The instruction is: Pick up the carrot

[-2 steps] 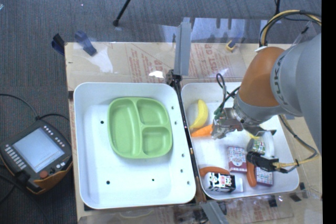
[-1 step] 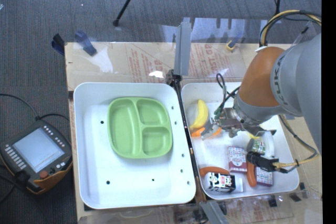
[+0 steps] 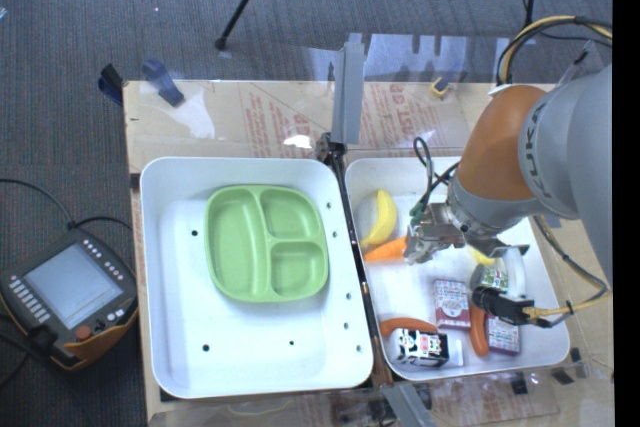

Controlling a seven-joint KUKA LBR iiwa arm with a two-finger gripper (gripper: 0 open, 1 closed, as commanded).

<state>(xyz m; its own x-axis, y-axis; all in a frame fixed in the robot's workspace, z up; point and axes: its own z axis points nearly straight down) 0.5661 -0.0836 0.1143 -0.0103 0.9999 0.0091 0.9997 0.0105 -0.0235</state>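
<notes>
Claw (image 3: 428,240) at carrot (image 3: 385,252) in right bin (image 3: 556,340), green plate (image 3: 268,242) in left bin (image 3: 165,315)

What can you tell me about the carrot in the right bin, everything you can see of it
The carrot is a small, smooth orange piece, plastic-looking, lying flat on the floor of the right bin near its left wall. It points roughly left to right, slightly tilted upward toward the right. A yellow banana lies just above it, touching or nearly so. Its right end meets the tool, which covers that end, so I cannot tell whether it is gripped.
</notes>
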